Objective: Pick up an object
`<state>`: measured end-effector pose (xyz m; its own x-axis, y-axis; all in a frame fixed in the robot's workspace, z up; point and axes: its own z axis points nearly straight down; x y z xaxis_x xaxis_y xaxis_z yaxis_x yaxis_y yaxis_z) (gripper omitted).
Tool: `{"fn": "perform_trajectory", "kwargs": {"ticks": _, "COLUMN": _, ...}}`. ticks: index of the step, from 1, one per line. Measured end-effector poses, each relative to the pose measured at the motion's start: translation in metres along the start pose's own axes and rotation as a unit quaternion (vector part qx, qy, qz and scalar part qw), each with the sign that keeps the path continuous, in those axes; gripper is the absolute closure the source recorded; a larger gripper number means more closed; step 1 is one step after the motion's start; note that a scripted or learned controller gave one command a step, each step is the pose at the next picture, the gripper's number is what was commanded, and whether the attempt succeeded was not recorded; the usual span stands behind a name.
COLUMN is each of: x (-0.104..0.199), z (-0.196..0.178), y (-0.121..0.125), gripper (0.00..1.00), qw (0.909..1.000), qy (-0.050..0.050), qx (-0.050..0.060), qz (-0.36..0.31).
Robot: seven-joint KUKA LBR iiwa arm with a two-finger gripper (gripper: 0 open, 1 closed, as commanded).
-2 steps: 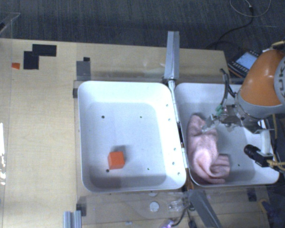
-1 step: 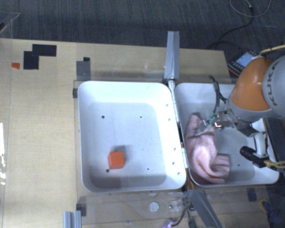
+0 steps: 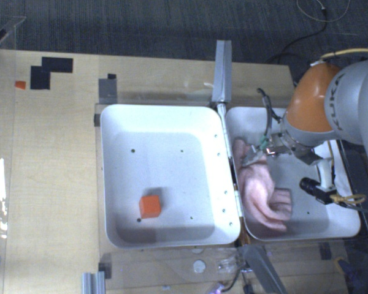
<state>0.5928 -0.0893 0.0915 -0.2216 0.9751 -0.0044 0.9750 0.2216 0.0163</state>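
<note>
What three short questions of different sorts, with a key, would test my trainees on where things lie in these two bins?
1. True or false: the orange block lies in the left bin.
2. Which bin holds the pink rubber glove: A left, B right?
3. Fill in: the arm's orange band hangs over the ____ bin.

Key: 1 true; 2 B; 3 right.

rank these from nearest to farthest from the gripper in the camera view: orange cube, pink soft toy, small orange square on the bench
Measured from the gripper:
1. Pink soft toy, in the right bin, right below the gripper.
2. Orange cube, in the left bin, near its front.
3. Small orange square, on the bench at far left.
</note>
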Motion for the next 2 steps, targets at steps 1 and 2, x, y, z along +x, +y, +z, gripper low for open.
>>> {"fn": "perform_trajectory", "kwargs": {"ticks": 1, "x": 0.001, "z": -0.013, "y": 0.003, "gripper": 1.00, "qw": 1.0000, "qy": 0.000, "qx": -0.004, "qz": -0.001}}
{"fn": "perform_trajectory", "kwargs": {"ticks": 2, "x": 0.015, "z": -0.145, "y": 0.040, "gripper": 1.00, "qw": 0.9991, "qy": 0.000, "qx": 0.002, "qz": -0.042}}
